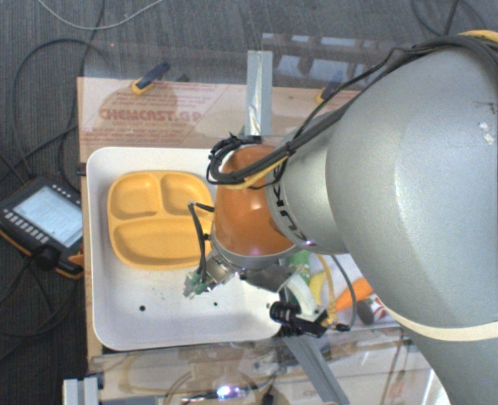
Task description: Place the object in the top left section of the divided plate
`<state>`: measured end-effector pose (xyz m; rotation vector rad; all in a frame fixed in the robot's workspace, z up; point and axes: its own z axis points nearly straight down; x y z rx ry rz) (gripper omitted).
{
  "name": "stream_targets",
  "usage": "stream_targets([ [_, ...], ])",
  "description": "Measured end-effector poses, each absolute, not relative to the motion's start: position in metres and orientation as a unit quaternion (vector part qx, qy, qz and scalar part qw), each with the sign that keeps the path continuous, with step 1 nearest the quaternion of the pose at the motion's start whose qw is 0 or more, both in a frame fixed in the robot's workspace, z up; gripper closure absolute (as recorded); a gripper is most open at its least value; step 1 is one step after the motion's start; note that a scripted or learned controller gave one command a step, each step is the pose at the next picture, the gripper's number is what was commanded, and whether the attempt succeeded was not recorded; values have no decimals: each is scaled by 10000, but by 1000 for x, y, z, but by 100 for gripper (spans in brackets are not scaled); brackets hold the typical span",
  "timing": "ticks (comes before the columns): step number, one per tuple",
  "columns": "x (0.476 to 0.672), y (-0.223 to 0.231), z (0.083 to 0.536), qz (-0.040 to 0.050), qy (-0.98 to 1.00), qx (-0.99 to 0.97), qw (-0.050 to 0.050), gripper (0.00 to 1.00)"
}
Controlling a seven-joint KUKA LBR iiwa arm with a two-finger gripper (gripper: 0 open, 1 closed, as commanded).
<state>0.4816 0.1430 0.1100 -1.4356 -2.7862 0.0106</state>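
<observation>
1. Divided plate [156, 222]: yellow, lying in the left white bin [114, 310], toward its far side.
2. Gripper [197, 283]: low over the bin floor, just near-right of the plate.
3. Gripper opening: cannot tell.
4. Small green object [195, 286]: at the gripper tip; whether it is gripped cannot be told.

The arm [401, 184] is cut off by the frame's edge at 3 o'clock and hides most of the right bin [350, 310]. Objects in that bin, at 5 o'clock, show as partial shapes: an orange piece [356, 294] and a yellow piece [318, 287], neither identifiable. The orange wrist band [245, 218] covers the right rim of the divided plate [152, 226]. The claw [197, 283], at the plate's 5 o'clock, is too small and blurred to read. The left bin [114, 310] is partly overlapped at 3 o'clock.
</observation>
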Motion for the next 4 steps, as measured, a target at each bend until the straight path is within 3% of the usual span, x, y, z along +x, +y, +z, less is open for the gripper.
stream_targets([
  [1,482,218,157,38,-8925,-4511,23,100],
  [2,502,129,89,-25,-9107,-4130,-2,100],
  [3,482,219,149,33,-9205,-3906,25,100],
  [4,539,151,91,-65,-9168,-3994,-58,100],
])
